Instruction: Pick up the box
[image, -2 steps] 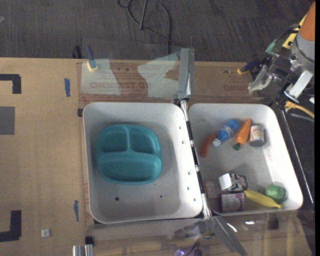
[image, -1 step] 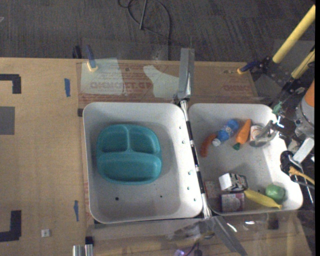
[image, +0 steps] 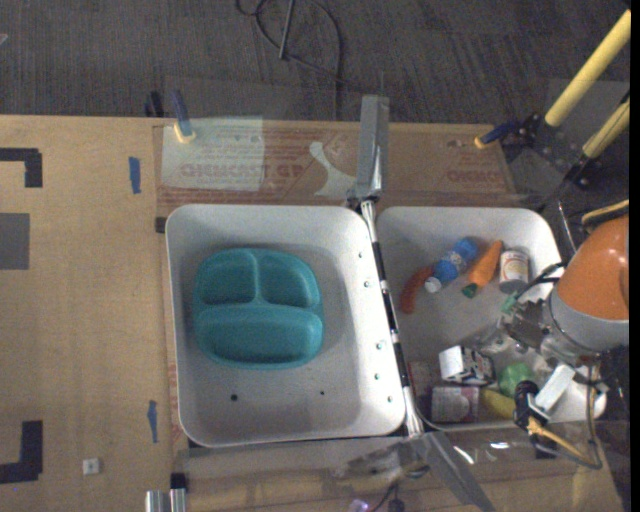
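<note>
The arm (image: 590, 300) shows a broad, rounded orange band over a pale grey, smooth-shelled wrist section, the grey ring sitting just below the orange. Below that grey ring the gripper (image: 510, 335) is a cluttered block of dull metal and dark parts, too small and blurred to read in detail. Thin black cables loop beside the grey ring, with a white fitting and yellowish wire underneath.

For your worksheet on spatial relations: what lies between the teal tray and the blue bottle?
In the camera view, the metal divider between the bins separates teal tray from blue bottle.
</note>
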